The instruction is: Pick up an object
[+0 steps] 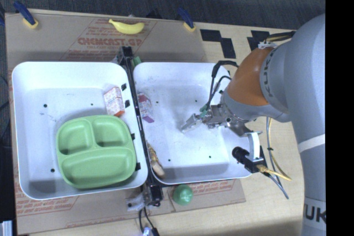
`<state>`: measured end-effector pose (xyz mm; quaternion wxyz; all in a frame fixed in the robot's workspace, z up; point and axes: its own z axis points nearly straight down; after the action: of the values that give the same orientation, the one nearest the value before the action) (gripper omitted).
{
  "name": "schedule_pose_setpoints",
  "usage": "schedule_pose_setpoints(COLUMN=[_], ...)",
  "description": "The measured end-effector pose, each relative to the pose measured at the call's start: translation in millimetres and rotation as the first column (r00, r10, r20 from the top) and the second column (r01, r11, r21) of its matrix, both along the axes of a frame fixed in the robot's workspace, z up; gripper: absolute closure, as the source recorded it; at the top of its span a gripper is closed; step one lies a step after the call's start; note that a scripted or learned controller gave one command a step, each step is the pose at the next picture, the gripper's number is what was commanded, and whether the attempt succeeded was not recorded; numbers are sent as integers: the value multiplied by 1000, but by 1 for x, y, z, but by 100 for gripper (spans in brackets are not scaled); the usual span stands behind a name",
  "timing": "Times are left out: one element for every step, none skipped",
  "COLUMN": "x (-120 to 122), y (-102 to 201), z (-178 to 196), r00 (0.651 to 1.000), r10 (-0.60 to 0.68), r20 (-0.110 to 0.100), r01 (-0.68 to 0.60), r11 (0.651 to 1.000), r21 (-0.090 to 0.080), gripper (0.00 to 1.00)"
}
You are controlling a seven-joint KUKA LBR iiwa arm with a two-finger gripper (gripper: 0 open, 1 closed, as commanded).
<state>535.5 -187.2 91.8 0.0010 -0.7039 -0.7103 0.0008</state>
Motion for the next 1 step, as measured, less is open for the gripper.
schedule_pose_setpoints(x=[0], y=[0], z=[10], r00=[1000], r10=[3], r20=[-1], r01=[-3], r11=[1000], r21=[0], gripper=[100])
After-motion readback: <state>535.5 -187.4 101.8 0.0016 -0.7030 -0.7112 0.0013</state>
